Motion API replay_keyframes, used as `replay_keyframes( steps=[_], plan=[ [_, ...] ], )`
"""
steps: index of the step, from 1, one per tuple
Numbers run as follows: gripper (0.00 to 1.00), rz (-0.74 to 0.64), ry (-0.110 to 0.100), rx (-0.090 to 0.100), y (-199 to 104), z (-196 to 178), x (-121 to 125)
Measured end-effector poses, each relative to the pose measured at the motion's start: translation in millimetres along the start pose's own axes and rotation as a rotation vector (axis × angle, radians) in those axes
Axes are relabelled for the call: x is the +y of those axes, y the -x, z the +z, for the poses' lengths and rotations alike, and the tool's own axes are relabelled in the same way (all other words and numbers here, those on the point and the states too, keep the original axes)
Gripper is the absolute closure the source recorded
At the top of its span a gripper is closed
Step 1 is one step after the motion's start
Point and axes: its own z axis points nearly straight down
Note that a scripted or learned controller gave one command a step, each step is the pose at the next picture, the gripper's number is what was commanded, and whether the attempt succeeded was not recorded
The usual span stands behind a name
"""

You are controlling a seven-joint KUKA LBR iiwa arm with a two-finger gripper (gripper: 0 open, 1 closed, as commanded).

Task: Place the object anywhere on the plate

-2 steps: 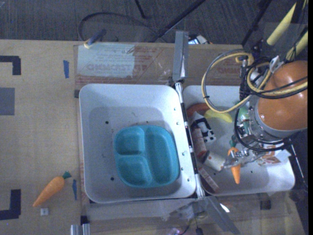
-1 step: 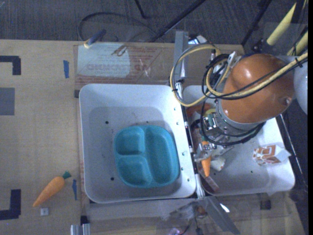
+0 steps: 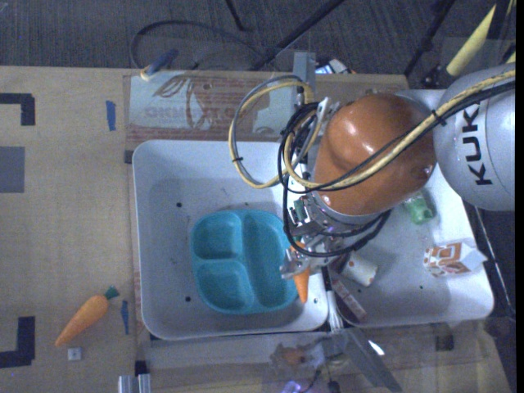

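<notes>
The gripper (image 3: 299, 262) is hanging over the right edge of the teal plate (image 3: 237, 260) in the left bin (image 3: 160, 219). A small orange carrot-shaped object (image 3: 302, 286) is pointing down from between its fingers, which are closing narrowly around its top. The object is tapering toward its lower tip.

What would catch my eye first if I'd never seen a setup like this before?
Probably the arm's big orange band, wrapped in yellow and black cables, looming over the seam between the two white bins. Below it, the gripper hangs at the right edge of a teal divided plate, with a small orange object at its tip. A toy carrot lies outside the bins, lower left.
</notes>
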Motion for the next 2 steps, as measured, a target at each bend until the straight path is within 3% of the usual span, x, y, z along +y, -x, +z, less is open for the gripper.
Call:
replay_keyframes(
  steps=[1, 2],
  plan=[
    [1.00, 0.002, -0.001, 0.001, 29.6, -63.9, 20.1],
    [0.00, 0.004, 0.000, 0.001, 29.2, -63.8, 20.2]
  ],
)
